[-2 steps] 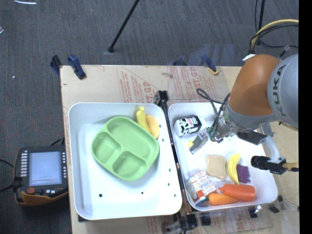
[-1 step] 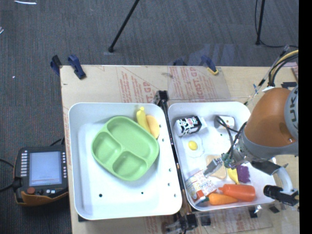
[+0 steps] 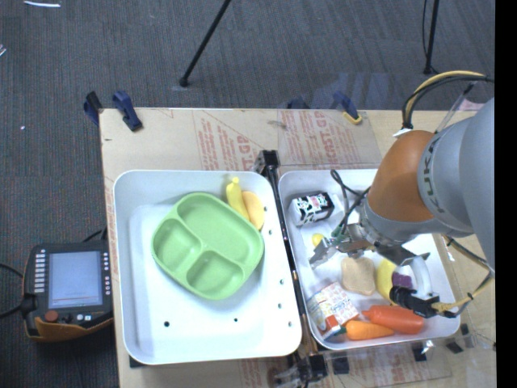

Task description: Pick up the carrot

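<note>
Camera view from above: two white bins are seen side by side on a cardboard-covered bench, and the right bin point(image 3: 452, 281) is taken as the landmark. The carrot point(image 3: 394, 318) is found lying on its side near that bin's front wall, its length running roughly along the wall. A smaller orange piece point(image 3: 365, 329) is seen just beside it, toward the front left corner, touching or nearly touching it. A red-and-white packet point(image 3: 332, 305) lies next to that piece, in the front left part of the bin. A pale flat item point(image 3: 359, 275) is seen near the bin's middle, and a black-and-white carton point(image 3: 313, 207) lies toward its back left.

The gripper point(image 3: 329, 247) is placed over the bin's left half, behind the carrot and well apart from it, with the grey arm point(image 3: 452, 176) and its orange band reaching in across the bin's right side. Whether the jaws are spread or pressed together cannot be told.

In the left bin point(image 3: 129, 297), beside the landmark, a green divided plate point(image 3: 208, 245) is seen, with a yellow banana-like item point(image 3: 245, 204) touching its back right rim.
</note>
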Controlling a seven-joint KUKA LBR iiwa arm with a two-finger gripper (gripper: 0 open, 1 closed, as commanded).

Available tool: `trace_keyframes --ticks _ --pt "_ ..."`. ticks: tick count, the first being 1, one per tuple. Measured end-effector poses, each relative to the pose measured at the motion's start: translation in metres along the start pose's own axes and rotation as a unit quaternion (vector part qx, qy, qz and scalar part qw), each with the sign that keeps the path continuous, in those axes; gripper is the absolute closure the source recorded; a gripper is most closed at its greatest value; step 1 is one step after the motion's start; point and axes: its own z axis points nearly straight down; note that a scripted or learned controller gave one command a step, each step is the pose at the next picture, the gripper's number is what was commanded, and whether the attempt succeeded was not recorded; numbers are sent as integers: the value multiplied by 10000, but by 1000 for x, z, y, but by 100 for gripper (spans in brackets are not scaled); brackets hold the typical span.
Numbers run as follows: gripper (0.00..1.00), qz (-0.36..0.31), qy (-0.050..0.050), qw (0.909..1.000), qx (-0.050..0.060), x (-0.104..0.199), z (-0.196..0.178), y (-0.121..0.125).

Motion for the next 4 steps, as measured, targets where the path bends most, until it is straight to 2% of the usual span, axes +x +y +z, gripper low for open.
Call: trace_keyframes --ticks 1,2,3,4 --pt "0 -1414 -7 9900 -1 -36 0 -84" --pt "0 -2534 10 9674 -26 -70 -1 -86" --pt "0 -4619 4 8869 -8 -87 1 -91" --pt "0 -4787 27 8780 5 -59 2 -88"
